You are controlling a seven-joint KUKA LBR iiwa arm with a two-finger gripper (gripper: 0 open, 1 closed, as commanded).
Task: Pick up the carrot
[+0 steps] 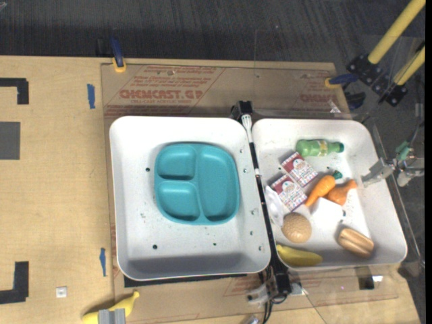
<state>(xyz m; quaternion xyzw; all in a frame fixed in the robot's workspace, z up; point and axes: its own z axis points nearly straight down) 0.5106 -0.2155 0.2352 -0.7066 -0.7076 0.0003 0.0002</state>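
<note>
The carrot [320,189] is orange with a green top and lies at a slant in the middle of the right bin [388,211]. It rests against a red and white carton [299,169]. A shorter orange piece [343,192] lies just to its right. My gripper [382,173] is at the bin's right wall, a little to the right of the carrot and apart from it. Nothing shows in its grasp.
The right bin also holds a green bottle [320,147], a second carton [286,189], a round tan ball [296,227], a brown bun [355,241] and a banana [298,255]. A teal divided plate [197,182] sits in the left bin [128,201].
</note>
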